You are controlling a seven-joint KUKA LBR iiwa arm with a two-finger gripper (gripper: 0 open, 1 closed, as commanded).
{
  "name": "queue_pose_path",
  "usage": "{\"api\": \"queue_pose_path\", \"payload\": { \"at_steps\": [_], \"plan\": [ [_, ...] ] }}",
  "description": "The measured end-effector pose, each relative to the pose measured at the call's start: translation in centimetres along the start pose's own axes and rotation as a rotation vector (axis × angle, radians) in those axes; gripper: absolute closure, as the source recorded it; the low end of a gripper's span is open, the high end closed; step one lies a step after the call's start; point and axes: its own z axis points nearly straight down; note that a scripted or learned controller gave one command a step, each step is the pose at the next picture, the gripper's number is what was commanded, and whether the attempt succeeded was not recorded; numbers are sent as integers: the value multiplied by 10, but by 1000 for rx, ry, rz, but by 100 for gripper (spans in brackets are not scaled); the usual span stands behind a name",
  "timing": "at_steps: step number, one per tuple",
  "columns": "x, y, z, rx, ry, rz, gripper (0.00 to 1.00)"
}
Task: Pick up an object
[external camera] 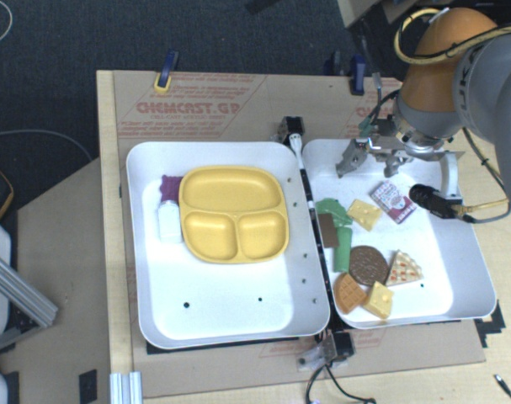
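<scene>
End effector (371,157) over right bin's (465,251) far edge — toys (369,263) nearer

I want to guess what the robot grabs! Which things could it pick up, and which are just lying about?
Could pick up:
gripper above the right bin
cookie
pizza slice
cheese
small packet

Just lying about:
yellow tray
left bin
blue clamp

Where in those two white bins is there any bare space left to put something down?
Left bin: bare floor in front of the yellow tray. Right bin: bare along its right side, past the pizza slice. Crowded around the cookie.
</scene>
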Motion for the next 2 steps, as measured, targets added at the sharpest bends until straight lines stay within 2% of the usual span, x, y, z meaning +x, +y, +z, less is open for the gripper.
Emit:
{"api": "queue_pose_path", "payload": {
  "at_steps": [1, 2],
  "plan": [
    [-2, -1, 62, -4, -1, -1, 0],
    [-2, -1, 63, -4, 0, 0, 0]
  ]
}}
